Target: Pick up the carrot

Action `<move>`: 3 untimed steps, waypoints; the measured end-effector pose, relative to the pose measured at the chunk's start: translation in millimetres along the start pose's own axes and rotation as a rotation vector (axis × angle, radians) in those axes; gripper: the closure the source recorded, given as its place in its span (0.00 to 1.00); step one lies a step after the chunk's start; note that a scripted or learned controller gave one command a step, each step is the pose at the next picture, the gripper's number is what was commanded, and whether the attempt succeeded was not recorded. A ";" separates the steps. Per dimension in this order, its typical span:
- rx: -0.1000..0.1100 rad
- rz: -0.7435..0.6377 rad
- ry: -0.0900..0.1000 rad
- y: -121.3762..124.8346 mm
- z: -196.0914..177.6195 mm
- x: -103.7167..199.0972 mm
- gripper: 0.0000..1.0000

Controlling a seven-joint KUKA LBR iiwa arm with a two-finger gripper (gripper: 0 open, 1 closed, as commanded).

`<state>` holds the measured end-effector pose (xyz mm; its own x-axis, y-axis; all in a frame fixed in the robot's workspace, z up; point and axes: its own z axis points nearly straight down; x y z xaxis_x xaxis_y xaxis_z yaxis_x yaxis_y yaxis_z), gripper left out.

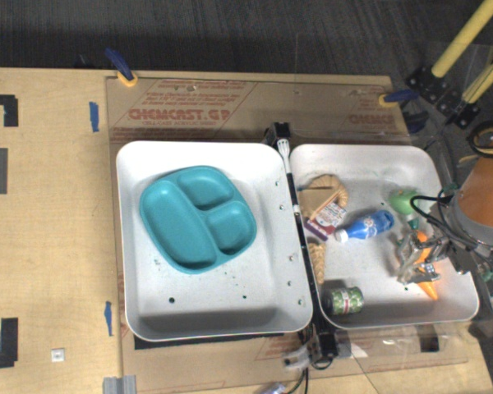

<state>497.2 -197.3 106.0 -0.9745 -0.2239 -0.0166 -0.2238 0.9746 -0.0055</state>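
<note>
Fingers (412, 263) are down in the right bin (370, 158) near its right wall, slightly parted, metal tips around the carrot (428, 284) (orange bits show beside and just below them), though a firm hold can't be confirmed. Left of the fingers lies a blue-capped bottle (365, 226), lower left a green can (343, 300), above them a green object (403, 200). Far left, the teal divided plate (197, 217) sits in the left bin (148, 302) on the table (41, 236).

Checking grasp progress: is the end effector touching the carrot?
Cannot tell. In the camera view the end effector overlaps the carrot, with contact hidden in clutter.
</note>
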 end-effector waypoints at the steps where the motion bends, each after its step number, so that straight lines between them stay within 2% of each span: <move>1: -0.004 -0.060 0.003 58.3 -69.2 -37.0 1.00; 2: -0.005 -0.056 0.009 56.9 -67.0 -34.7 0.00; 3: -0.004 -0.128 0.007 6.1 10.6 -26.6 0.00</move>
<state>522.0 -185.5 95.8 -0.9379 -0.3468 -0.0093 -0.3468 0.9379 -0.0036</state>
